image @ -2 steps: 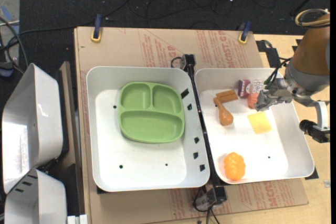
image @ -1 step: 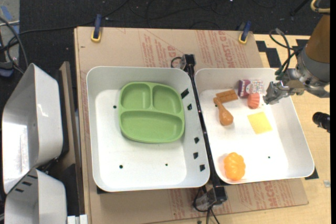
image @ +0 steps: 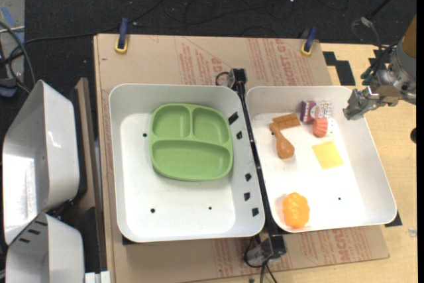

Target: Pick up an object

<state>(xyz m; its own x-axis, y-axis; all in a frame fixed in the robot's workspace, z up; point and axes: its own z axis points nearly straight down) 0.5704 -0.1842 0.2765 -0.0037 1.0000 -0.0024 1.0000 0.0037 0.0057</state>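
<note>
Two white bins stand side by side on a cardboard sheet [image: 199,63]; the left bin [image: 132,209] holds 1 green plate [image: 192,142] with 3 compartments, lying flat approx. in the middle. The right bin [image: 371,202] holds 5 small things: 1 brown biscuit piece [image: 285,121], flat and rectangular; 1 brown toy drumstick [image: 283,144], just below it and touching or nearly touching it; 1 small packet [image: 314,109], purple and white, w/ some print too small to read; 1 pink-red round thing [image: 320,127], right under the packet and touching it; 1 yellow square slice [image: 327,155], like cheese, lying flat near the bin's middle; plus 1 orange lumpy fruit [image: 296,209], alone near the front edge, well apart from the rest, so 6 in fact. The cardboard carries red printed letters, upside-down and mirrored from here, not readable for me. 2 clamps w/ yellow tips [image: 121,43] hold the cardboard at the back edge, left and right. The gripper [image: 354,108] hangs over the right bin's back right corner, near the packet but not touching it; nothing is between the fingers, and whether they are spread or closed I cannot tell. On the far left are 2 more white tubs [image: 40,156], tilted. Cables lie on the dark floor [image: 199,3] behind.
</note>
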